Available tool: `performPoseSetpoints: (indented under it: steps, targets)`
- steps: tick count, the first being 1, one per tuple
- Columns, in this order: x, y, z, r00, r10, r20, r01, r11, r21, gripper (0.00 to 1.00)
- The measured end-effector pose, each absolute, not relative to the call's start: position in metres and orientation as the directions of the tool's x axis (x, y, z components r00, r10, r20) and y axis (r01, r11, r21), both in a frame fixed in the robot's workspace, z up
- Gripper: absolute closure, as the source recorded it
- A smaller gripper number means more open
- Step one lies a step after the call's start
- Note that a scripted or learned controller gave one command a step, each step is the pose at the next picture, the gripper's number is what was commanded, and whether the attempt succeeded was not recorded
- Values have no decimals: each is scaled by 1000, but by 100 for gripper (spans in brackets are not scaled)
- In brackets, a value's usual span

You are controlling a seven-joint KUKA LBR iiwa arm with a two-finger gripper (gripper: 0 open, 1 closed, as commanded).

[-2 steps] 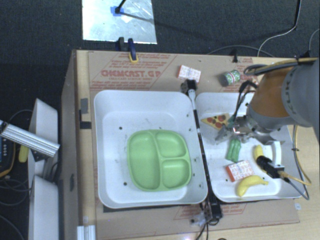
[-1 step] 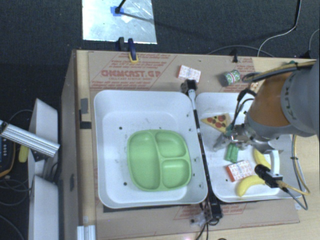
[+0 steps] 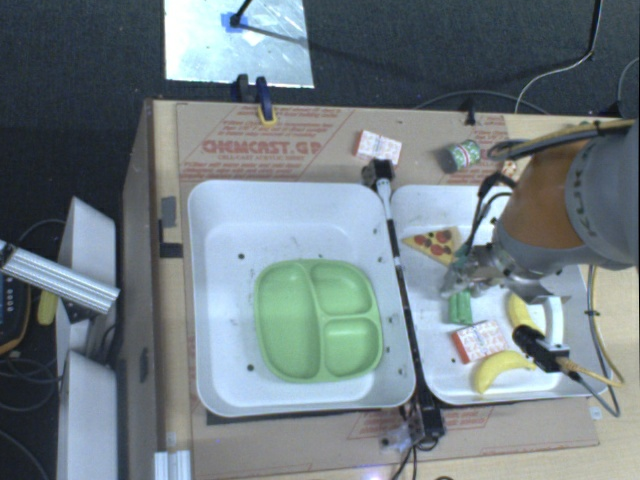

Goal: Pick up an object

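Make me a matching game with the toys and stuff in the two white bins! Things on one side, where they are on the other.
Things:
1. green divided plate
2. pizza slice
3. banana
4. small can

Places:
A. on the cardboard behind the right bin
B. at the near edge of the right bin
C. in the left bin
D. at the far side of the right bin, next to the divider

Pairs: 1-C, 2-D, 3-B, 4-A
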State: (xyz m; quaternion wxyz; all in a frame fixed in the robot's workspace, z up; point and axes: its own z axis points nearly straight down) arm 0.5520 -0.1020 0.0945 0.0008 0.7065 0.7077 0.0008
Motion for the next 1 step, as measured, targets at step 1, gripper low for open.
performPoseSetpoints:
  steps: [1]
  targets:
    - [560,-9,185,-4,1000,1,1000,4,3,100]
